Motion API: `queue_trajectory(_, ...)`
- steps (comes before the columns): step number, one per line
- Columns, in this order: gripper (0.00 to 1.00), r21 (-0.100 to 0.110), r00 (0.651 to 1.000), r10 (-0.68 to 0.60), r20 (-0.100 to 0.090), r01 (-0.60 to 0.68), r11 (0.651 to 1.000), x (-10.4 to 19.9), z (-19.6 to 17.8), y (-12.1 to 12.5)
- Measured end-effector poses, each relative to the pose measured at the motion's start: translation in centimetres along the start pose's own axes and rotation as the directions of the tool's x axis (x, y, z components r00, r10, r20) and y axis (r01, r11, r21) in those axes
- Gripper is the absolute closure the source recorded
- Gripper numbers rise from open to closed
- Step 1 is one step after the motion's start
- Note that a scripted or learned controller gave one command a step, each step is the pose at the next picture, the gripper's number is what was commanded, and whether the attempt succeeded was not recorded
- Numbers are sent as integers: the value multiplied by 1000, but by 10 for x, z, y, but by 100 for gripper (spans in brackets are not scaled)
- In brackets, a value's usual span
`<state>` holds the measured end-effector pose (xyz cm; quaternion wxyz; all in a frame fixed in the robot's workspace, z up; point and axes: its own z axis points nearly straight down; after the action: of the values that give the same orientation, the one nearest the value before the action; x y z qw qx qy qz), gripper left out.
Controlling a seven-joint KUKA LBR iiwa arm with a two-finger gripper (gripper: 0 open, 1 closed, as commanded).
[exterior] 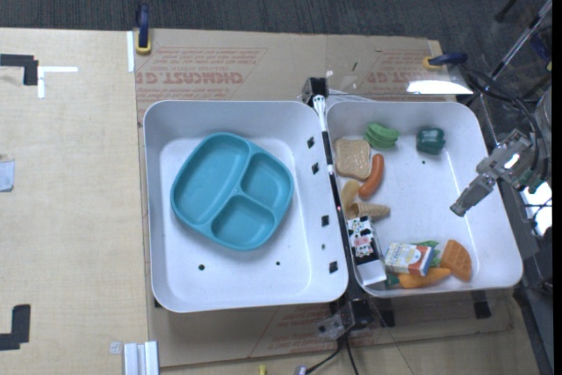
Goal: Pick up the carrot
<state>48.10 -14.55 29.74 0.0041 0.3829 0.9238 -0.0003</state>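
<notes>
The carrot (423, 279) is a small orange piece lying flat along the front wall of the right bin (492, 272), just below a small juice box (407, 256). An orange wedge (457, 259) lies touching it on its right. My gripper (460, 206) reaches in from the right over the bin's right side, behind the carrot and to its right, apart from it. Nothing shows in the gripper.
The right bin also has a green piece (382, 134), a dark teal piece (429, 139), a bread slice (353, 158), a red sausage (372, 175), a pale yellow piece (364, 208) and a cow-patterned carton (361, 239). A blue divided plate (232, 191) lies in the left bin (176, 277).
</notes>
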Motion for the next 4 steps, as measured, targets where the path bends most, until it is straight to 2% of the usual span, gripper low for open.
queue_trajectory(1, 0, -2, 846, -534, -4, 534, 846, -42, 117, -46)
queue_trajectory(2, 0, -2, 954, -301, -5, 301, 954, 29, 199, 25)
queue_trajectory(3, 0, 4, 854, 521, -3, -521, 854, 75, 105, 85)
queue_trajectory(4, 0, 9, 751, 660, -1, -660, 751, 74, 107, 105)
